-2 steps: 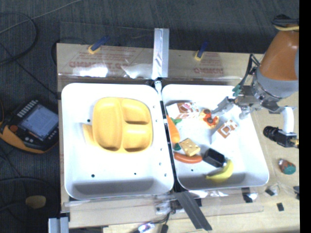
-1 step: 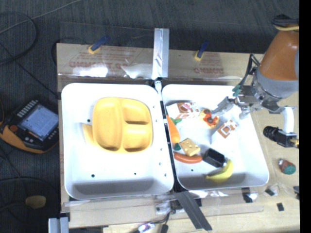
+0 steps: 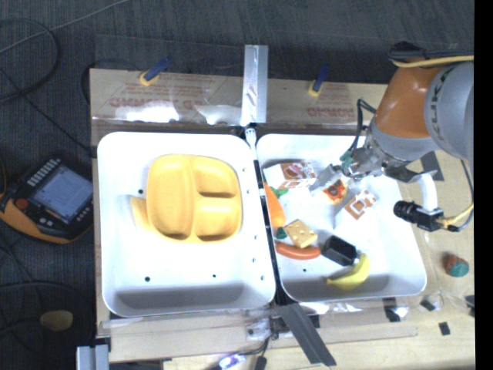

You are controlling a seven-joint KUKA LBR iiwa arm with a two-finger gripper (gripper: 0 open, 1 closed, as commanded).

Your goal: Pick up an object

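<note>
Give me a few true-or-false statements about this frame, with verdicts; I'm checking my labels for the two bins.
1. The yellow divided tray lies in the left bin. True.
2. The banana lies in the left bin. False: it lies near the front edge of the right bin.
3. The arm's pincer is over the right bin. True.
4. The black block sits at the far back of the right bin. False: it sits toward the front, just above the banana.
5. The carrot lies against the right bin's left wall. True.
</note>
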